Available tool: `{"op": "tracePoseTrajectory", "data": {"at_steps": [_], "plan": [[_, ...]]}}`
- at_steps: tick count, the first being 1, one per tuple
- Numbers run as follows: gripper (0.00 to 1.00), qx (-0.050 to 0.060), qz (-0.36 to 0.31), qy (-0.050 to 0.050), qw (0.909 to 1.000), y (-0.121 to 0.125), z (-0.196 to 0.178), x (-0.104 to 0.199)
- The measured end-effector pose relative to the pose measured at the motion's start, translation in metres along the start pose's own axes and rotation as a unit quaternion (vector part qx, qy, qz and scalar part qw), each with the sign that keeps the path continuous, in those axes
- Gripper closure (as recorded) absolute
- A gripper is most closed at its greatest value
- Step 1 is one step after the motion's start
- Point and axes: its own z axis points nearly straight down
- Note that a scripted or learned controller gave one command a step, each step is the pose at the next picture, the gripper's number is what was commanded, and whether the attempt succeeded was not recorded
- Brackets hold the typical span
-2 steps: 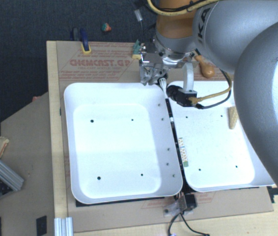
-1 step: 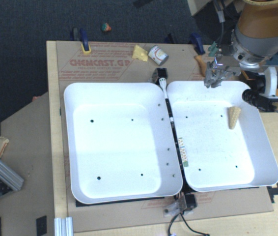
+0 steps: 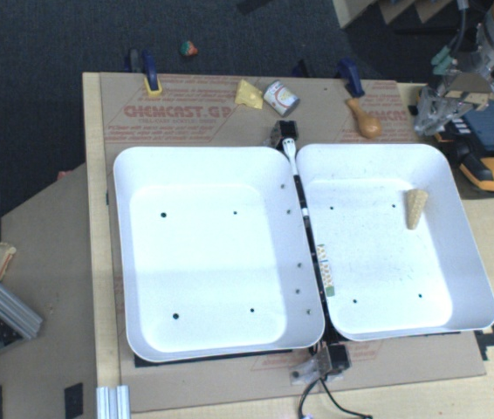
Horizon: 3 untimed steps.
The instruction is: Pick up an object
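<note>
Nearest the camera, cables (image 3: 321, 382) are trailing off the front edge of the desk (image 3: 107, 234), their ends cut off by the frame. Just behind them, the left bin (image 3: 142, 339) is lying beside the right bin (image 3: 465, 312), the two rims touching along a dark centre seam. In the right bin, a small tan cone (image 3: 415, 207) is resting on its side near the far right wall, apart from the rim, with bare floor spreading out toward the near and left sides. Farther back, on the cardboard behind the bins, a yellow wedge (image 3: 249, 95), a small white box (image 3: 281, 98) and a wooden piece (image 3: 365, 119) are sitting well apart from the cone. At the far right, the gripper (image 3: 432, 116) is hanging over the desk edge beyond the right bin's far corner; its jaws are blurring into clutter, so I cannot tell how wide they are standing or whether anything is between them.
</note>
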Motion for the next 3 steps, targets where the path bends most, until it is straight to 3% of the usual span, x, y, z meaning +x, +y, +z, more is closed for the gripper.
{"op": "tracePoseTrajectory", "data": {"at_steps": [1, 2, 3], "plan": [[1.0, 0.007, -0.009, 0.005, 0.9999, 0.014, 0.041, 0.125], [1.0, -0.002, -0.006, 0.003, 1.0, 0.052, -0.049, 0.158], [1.0, 0.009, -0.007, 0.003, 0.9999, 0.046, 0.032, 0.236]]}}
